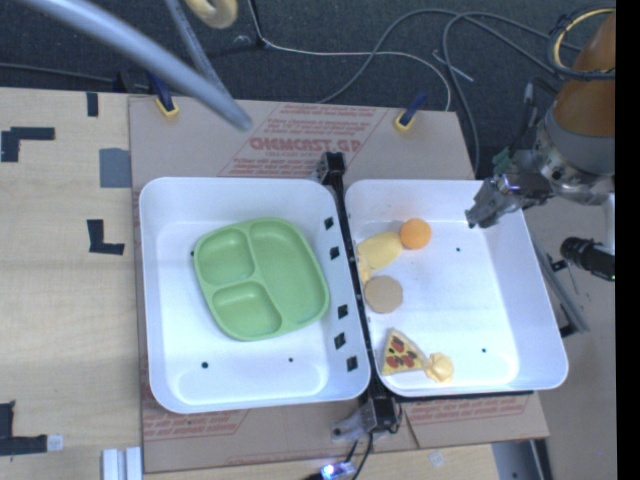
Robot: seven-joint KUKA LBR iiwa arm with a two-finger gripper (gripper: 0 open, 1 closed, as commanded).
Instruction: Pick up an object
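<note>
The right bin (500,298) holds an orange ball (416,234), a pale yellow piece (378,250) beside it, a round tan cookie (383,294), a pizza slice (402,352) and a small yellow item (439,368) near the front wall. My gripper (487,208) hangs over the bin's back right corner, to the right of the orange ball and apart from every object. Nothing shows between its dark fingers.
The left bin (170,298) holds a green divided plate (262,277). A black divider with clips (342,268) runs between the bins. Cables lie on the dark floor behind the bench. A grey pole crosses the top left.
</note>
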